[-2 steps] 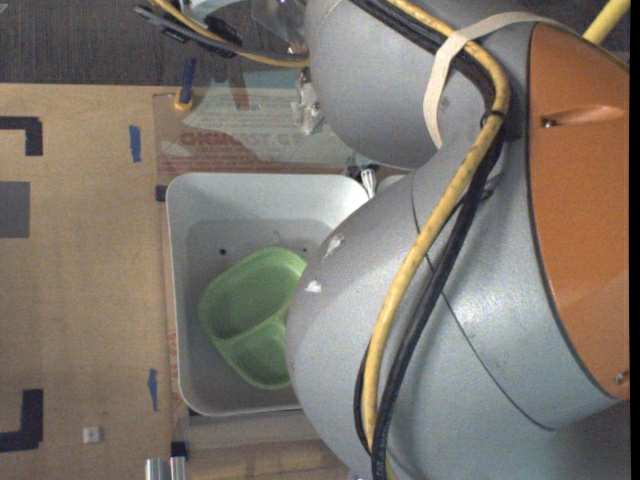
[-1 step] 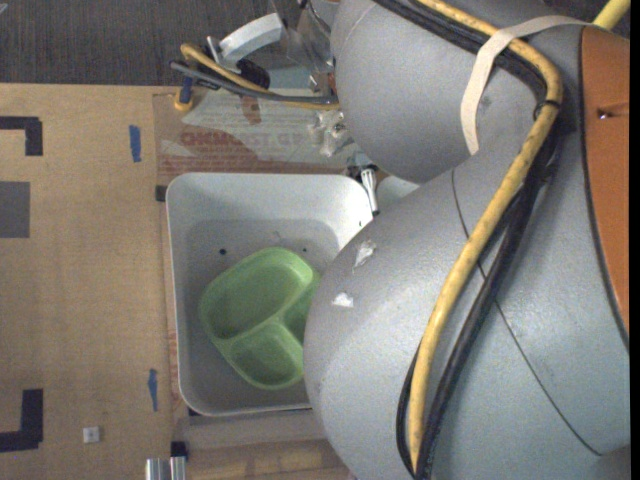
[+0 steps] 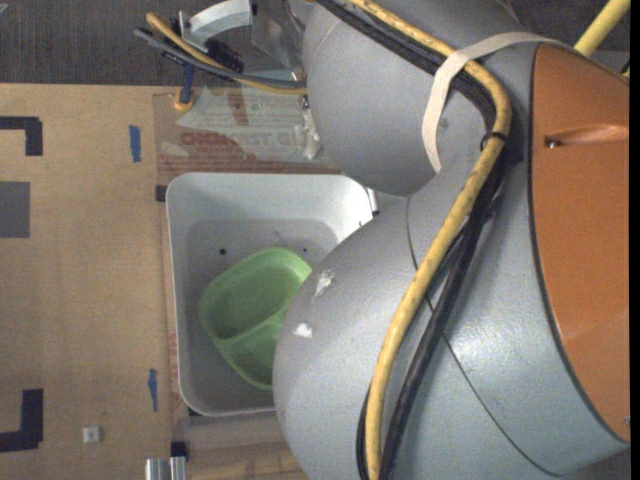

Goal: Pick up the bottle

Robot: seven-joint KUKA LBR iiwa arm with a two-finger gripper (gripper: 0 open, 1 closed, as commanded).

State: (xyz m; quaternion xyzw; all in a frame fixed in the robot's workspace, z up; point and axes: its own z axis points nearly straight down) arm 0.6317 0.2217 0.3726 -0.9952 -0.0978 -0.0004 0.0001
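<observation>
A light green plastic container (image 3: 250,313), shaped like a scoop or bowl, lies in the white bin (image 3: 195,228), toward its near side. The grey arm (image 3: 400,368) with its orange band (image 3: 585,218) reaches over the bin from the right and covers most of it. A yellow cable (image 3: 440,258) runs along the arm. What lies under the arm is hidden.
A brown cardboard sheet (image 3: 80,268) with blue tape marks and black corner marks lies left of the bin. At the top, cables and a clear plastic bag (image 3: 240,128) with red print sit beyond the bin's far edge.
</observation>
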